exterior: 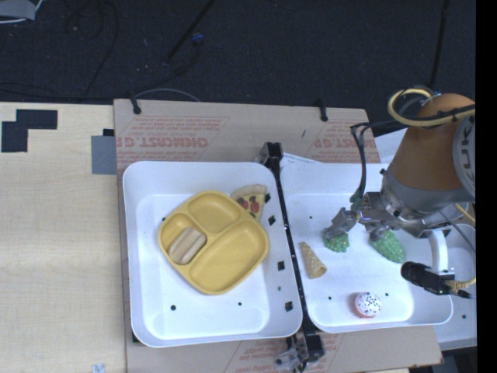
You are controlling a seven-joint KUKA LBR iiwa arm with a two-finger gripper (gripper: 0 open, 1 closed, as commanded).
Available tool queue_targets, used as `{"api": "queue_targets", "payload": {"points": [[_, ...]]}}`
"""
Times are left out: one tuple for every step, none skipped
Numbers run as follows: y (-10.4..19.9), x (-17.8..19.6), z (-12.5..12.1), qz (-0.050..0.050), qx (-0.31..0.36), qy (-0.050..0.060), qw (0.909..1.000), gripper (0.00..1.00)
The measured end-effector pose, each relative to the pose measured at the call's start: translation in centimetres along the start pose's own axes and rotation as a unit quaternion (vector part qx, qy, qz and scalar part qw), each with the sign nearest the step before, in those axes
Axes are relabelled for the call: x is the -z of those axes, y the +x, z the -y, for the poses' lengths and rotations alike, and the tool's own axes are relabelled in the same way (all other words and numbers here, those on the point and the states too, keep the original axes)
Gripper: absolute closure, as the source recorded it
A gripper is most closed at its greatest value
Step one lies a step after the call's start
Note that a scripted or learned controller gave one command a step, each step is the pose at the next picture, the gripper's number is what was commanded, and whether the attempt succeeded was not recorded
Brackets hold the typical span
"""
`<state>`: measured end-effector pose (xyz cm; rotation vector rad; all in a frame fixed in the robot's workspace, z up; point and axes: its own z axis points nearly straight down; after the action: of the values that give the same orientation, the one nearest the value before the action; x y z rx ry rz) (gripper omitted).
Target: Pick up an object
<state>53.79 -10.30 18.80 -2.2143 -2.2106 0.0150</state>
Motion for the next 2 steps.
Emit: {"api": "queue_targets", "payload": {"points": [[0.0,0.7,-0.3,0.001,0.001,-0.006,1.0000,0.00],[0.6,-5.6,-0.2,0.000,0.001,-0.003,1.0000,0.00]]}}
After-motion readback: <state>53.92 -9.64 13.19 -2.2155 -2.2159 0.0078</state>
